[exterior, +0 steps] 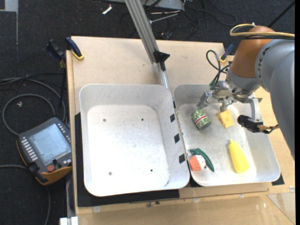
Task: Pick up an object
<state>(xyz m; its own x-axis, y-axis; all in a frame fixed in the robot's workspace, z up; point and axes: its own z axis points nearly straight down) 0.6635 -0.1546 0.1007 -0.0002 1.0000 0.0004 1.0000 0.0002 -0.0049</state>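
The green can [201,119] is lying in the right bin [262,168], near the yellow block [226,118]. The pincer [216,99] is hovering just above them, fingers spread apart, gripping nothing.

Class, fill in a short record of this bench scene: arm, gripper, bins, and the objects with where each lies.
arm: grey with orange band, reaching in from the right
gripper: over the far part of the right bin, nothing seen between its fingers
left bin: white, speckled floor
can: green, right bin, below the gripper
yellow block: right of the can
yellow bottle: near right of the bin
red and green toy: by the bin's left wall
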